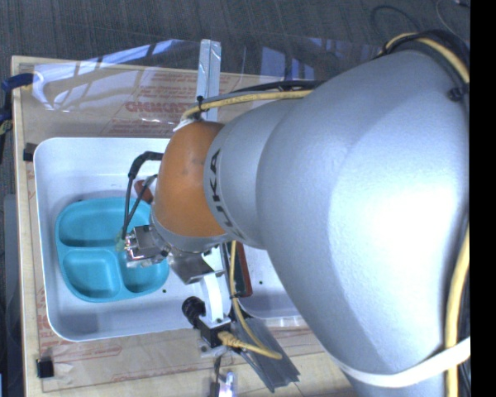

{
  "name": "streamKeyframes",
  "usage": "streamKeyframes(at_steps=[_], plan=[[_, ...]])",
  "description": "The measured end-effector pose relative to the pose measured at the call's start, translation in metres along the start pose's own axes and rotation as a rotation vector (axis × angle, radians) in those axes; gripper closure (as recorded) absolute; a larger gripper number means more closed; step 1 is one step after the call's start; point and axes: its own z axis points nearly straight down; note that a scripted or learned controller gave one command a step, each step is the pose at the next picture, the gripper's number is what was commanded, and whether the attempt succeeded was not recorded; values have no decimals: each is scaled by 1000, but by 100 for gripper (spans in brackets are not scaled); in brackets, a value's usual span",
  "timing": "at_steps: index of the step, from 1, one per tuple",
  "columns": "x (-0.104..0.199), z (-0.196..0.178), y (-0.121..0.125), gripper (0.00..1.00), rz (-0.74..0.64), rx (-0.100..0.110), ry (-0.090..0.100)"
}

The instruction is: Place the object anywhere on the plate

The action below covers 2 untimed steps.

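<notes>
The claw (140, 251) is tucked under the big grey arm (347, 197) with its orange band (186, 184). It hangs over the right side of the blue plastic plate with three sections (95, 251). I cannot tell how the claw is set, because the arm hides it. A small reddish-brown thing (147, 190) peeks out just above the plate, by the orange band. The plate sits in the shallow white bin (54, 168) on the left.
</notes>
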Motion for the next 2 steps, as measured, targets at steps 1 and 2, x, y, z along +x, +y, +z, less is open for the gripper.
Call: streamKeyframes(at_steps=[1, 2], plan=[[47, -28, 6, 100, -311, -2, 0], [77, -45, 42, 100, -515, -3, 0]])
